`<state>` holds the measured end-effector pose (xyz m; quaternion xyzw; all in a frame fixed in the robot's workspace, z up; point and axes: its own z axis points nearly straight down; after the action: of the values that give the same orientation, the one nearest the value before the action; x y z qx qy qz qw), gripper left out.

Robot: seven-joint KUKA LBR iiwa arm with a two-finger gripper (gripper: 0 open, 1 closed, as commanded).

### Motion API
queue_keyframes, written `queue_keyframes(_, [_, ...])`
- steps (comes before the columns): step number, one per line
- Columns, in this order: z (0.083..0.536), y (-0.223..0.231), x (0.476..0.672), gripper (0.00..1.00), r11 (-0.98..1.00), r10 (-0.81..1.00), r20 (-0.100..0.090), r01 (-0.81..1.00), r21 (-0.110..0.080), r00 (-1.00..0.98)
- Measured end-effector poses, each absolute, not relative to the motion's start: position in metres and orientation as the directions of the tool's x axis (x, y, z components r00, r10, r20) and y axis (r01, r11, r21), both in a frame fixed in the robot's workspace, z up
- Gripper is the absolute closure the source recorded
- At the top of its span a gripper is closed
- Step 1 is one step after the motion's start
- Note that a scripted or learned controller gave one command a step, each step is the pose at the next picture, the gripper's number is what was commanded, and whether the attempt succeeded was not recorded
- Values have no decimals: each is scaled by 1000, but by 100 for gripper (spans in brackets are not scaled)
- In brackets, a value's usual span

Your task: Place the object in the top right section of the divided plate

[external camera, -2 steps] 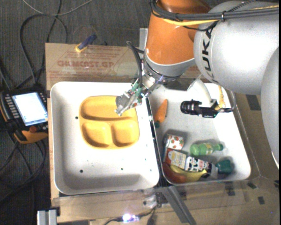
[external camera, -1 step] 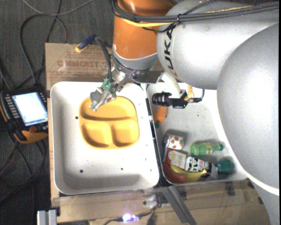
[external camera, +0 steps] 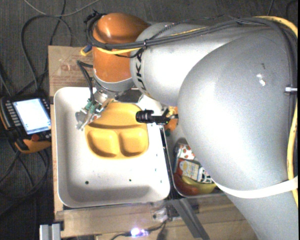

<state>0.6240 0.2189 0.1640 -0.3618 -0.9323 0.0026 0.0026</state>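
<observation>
A yellow divided plate (external camera: 117,134) lies in the left white bin (external camera: 75,174). Its two near sections show bare yellow, and the arm covers its far part. My gripper (external camera: 86,113) hangs over the plate's left far edge, below the orange wrist band (external camera: 112,44). Its metal tip is small and cluttered with cables. No object can be made out between the fingers from this angle.
The big grey arm (external camera: 220,94) covers most of the right bin, where a red and white packet and some yellow and red items (external camera: 190,171) peek out. A black knob (external camera: 145,116) sticks out above the plate. A handheld pendant (external camera: 27,116) lies left of the bench.
</observation>
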Motion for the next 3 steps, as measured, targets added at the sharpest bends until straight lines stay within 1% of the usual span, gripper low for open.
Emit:
queue_keyframes(1, [185, 220, 662, 100, 759, 651, 2, 651, -3, -759])
queue_keyframes(2, [182, 223, 622, 100, 927, 376, 4, 376, -3, -927])
queue_keyframes(3, [207, 231, 639, 100, 844, 537, 4, 537, -2, -844])
